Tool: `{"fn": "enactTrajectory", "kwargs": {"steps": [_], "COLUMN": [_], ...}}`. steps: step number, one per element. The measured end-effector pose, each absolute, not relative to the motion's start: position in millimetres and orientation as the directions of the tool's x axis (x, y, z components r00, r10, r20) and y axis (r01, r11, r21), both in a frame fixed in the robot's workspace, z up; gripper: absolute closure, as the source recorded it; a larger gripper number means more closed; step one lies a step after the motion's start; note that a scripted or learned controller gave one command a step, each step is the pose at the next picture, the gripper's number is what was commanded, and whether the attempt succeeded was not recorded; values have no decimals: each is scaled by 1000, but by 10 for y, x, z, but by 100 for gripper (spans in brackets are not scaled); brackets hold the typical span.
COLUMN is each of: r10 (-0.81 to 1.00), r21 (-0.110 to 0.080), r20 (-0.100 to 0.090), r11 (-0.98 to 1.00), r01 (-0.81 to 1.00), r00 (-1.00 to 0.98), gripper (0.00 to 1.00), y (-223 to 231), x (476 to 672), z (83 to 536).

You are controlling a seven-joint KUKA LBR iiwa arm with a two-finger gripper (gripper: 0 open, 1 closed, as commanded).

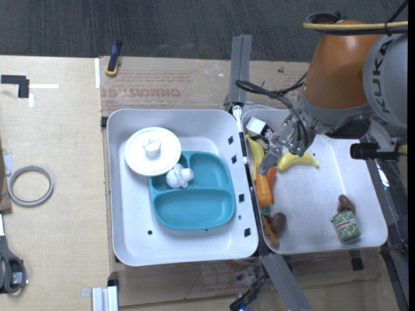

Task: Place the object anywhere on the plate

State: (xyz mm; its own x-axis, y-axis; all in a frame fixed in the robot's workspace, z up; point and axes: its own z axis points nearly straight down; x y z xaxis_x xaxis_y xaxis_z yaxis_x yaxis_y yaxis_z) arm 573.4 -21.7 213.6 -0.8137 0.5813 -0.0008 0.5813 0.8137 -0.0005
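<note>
Yellow banana [299, 162]: the likely object of the task, lying in the right white bin [363, 235], near that bin's upper left corner, directly under the claw.

Camera view, items in order:
- Claw [283, 146] of the grey arm with the orange band [337, 63]: low over the banana; whether its fingers are spread or closed cannot be told, and nothing is clearly seen between them.
- Second yellow curved fruit piece [255, 151]: against the right bin's left wall, just beside the claw.
- Orange carrot-shaped toy [263, 188]: below it, along the same wall.
- Brown rounded object [279, 222]: lower left part of the right bin.
- Small green-and-white can-like object [345, 225] with a brown piece just above it: lower right part of the right bin, well apart from the claw.
- Teal divided plastic plate [204, 206]: in the left white bin [123, 232]; a round white lid-like dish [152, 150] overlaps its upper left corner, and a small white lumpy item [178, 176] sits on its upper compartment.
- Grey ring [28, 185]: on the wooden tabletop [52, 128], left of the bins.

Task status, as judged: early. The grasp is not confirmed, and the lift, the carry across to the left bin and the release on the plate all remain.
</note>
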Motion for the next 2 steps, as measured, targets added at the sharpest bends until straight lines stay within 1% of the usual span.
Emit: {"fn": "enactTrajectory", "kwargs": {"steps": [2], "r10": [581], "r21": [0], "r20": [-1], "r11": [814], "r01": [581], "r00": [-814], "gripper": [0], "y": [-217], "x": [5734], "z": [2136]}}
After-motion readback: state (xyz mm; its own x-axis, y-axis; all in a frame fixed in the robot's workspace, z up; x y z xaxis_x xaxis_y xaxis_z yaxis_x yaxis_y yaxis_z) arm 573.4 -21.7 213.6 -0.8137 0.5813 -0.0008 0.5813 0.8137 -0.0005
